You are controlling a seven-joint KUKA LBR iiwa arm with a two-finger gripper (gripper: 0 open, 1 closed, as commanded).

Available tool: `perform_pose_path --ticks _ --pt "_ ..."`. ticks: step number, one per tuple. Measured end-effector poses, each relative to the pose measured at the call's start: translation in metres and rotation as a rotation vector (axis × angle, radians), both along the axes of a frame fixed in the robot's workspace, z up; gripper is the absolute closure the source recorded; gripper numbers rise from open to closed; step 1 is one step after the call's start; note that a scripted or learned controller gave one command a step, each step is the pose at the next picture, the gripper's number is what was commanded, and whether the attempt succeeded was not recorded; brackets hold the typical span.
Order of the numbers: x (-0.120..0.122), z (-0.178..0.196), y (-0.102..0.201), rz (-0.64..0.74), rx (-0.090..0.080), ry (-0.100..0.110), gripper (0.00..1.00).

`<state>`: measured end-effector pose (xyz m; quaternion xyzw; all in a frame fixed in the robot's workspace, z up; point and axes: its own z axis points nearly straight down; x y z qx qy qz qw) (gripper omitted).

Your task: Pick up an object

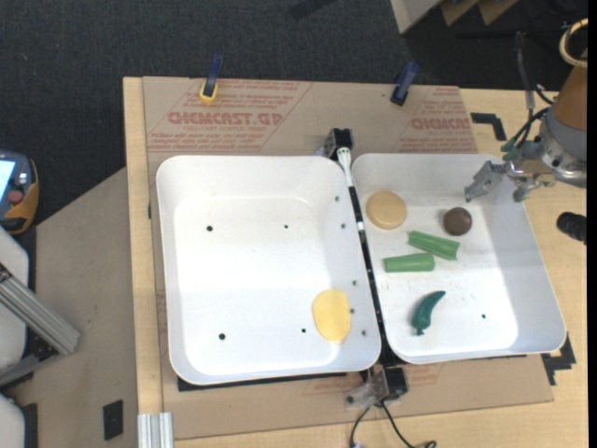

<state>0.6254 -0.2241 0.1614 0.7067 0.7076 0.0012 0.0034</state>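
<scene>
Camera view: the gripper [501, 181] is seen over the right white bin [522, 278], fingers apparently spread and holding nothing; the small brown round ball [457, 220] sits just left and nearer.

Two white bins sit side by side: the left bin [187, 250] and the right bin [522, 287]. One yellow oval piece [332, 315] lies in the left bin. The right bin holds five things: one tan round piece [386, 209], one brown ball [457, 220], two green sticks [434, 245] [409, 263], and one dark green curved piece [426, 311].
</scene>
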Motion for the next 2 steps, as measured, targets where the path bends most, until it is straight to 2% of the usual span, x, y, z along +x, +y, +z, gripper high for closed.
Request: perform_pose_path --ticks 1,2 --pt "0.013 -0.080 0.036 0.002 0.005 0.011 0.00" --pt "-0.030 -0.076 0.002 -0.002 0.012 0.007 0.00"
